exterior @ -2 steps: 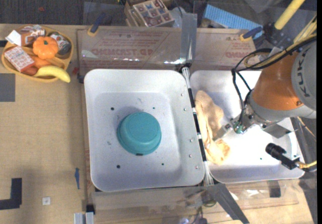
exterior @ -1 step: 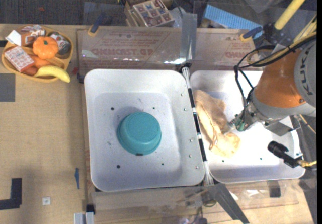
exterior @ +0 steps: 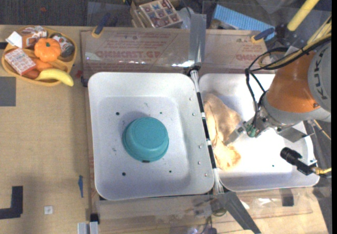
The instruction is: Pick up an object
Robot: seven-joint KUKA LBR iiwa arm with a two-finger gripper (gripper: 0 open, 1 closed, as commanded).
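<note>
One crumpled tan cloth (exterior: 220,130) beside gripper (exterior: 243,131), finger state unclear; round teal bowl (exterior: 146,139) apart.

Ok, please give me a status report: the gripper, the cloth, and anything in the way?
Gripper low in the right bin, at the tan cloth's edge. Grasp unconfirmed. Teal bowl upside down in the left bin, apart. Nothing blocking.

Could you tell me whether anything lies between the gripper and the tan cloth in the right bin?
Nothing visible does. The gripper sits low in the right bin, right beside the tan cloth along the bin's left wall, with bare white floor around it. The teal bowl is apart, in the left bin.
</note>
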